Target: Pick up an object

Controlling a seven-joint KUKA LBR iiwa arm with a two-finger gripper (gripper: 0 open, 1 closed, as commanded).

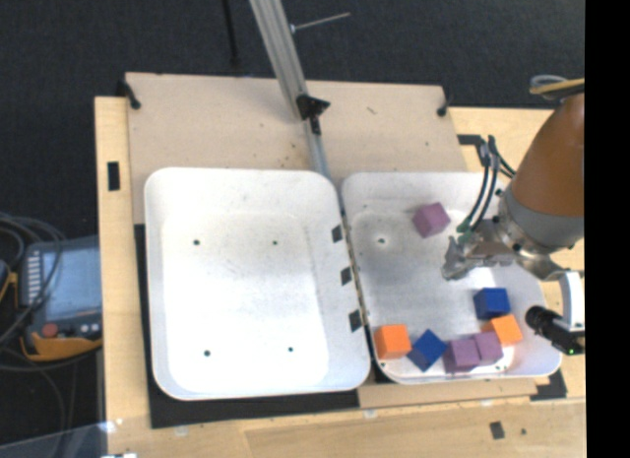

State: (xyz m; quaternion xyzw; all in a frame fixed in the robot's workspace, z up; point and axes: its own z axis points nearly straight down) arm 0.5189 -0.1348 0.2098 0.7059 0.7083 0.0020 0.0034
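The right bin holds several small blocks. A purple block lies alone toward its back. Along the front sit an orange block, a blue block, two purple blocks, another orange block and a blue block. My gripper hangs over the right half of this bin, between the lone purple block and the blue block at the right. It sits below the grey wrist and orange band. Nothing shows between its fingers.
The left bin lies beside the right one, with a divider edge and black clips between them. A slanted aluminium post rises behind the bins. A pendant with cables rests at the far left of the bench.
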